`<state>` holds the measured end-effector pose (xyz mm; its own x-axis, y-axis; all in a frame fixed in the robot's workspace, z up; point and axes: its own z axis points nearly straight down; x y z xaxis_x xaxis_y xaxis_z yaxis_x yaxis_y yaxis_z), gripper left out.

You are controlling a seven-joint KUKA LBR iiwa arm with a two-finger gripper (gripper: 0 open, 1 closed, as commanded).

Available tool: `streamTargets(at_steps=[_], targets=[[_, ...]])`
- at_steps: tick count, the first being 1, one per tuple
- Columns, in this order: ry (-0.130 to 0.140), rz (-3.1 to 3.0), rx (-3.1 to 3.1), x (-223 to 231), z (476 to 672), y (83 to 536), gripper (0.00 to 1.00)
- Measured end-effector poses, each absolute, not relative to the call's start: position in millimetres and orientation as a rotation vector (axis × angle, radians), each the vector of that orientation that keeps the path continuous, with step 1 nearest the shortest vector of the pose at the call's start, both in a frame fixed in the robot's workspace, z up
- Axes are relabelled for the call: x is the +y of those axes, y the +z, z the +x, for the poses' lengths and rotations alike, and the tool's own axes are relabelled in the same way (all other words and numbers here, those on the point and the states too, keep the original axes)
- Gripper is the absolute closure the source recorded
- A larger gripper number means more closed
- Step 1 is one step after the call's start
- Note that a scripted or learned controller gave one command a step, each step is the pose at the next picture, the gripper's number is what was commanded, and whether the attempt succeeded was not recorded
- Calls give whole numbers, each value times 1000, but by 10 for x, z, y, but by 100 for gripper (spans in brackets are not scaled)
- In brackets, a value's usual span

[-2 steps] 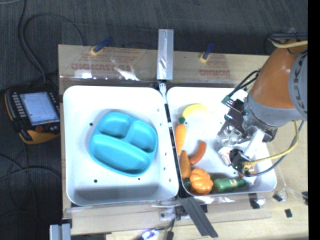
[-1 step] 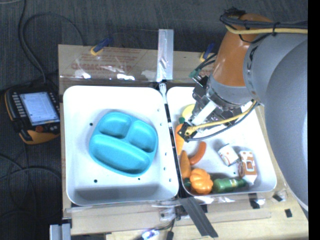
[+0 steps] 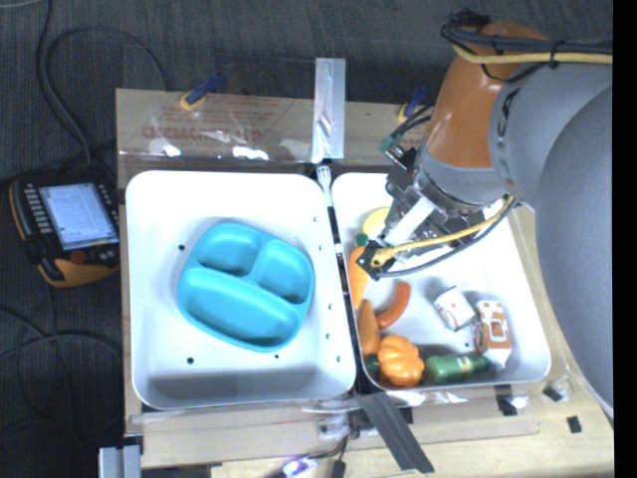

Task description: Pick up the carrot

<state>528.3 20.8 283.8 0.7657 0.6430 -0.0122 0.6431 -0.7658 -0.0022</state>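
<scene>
Dark carpet surrounds a desk [image 3: 229, 127] bearing two white bins, the left bin [image 3: 149, 267] holding a blue divided tray [image 3: 246, 283]. Over the right bin [image 3: 528, 297], the end effector [image 3: 370, 258] hangs low at the carrot [image 3: 355, 277] lying along the bin's left wall; its grip cannot be made out. Nearby lie a sausage [image 3: 390, 305], pumpkin [image 3: 398, 360] and green bottle [image 3: 456, 367].

Occlusions, right bin
Gripper [image 3: 370, 258] covers carrot [image 3: 355, 279] top end and most of a yellow item [image 3: 375, 221]; finger gap unreadable; arm cropped at right edge.
</scene>
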Motion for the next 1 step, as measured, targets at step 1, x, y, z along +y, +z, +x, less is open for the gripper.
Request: streamTargets(at_steps=[1], targets=[[-11, 2958, 1054, 1101, 5166, 2782, 100]])
